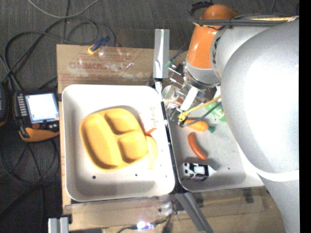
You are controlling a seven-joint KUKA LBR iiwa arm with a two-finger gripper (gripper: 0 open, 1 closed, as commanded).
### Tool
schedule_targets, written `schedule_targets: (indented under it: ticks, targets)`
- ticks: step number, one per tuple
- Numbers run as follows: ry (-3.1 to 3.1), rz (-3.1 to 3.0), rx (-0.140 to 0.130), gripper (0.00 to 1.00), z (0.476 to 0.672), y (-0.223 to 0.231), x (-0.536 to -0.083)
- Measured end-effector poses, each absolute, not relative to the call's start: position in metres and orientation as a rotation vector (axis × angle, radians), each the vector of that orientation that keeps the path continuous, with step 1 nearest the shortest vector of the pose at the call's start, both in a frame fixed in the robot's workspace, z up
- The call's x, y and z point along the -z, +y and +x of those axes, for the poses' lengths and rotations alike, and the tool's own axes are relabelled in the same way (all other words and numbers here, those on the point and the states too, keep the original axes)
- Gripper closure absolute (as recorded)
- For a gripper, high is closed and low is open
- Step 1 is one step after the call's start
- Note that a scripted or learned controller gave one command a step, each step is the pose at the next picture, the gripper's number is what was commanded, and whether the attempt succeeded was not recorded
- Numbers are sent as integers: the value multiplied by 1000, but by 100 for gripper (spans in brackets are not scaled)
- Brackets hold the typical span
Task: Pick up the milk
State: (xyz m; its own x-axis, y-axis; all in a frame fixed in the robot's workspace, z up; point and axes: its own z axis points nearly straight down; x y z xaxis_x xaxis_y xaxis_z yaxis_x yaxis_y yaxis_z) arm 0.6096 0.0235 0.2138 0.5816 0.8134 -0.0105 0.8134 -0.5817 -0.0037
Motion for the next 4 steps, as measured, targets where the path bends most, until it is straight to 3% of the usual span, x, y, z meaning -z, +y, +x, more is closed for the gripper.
schedule_targets:
  ticks: [1,2,3,4]
  targets:
    - [1187,2905,18,100,663,77,-210]
    - [1039,2964,20,100,587,192,-164]
    - [1038,2965,20,0,587,192,-164]
    - [1057,2956,18,0,541,136,-208]
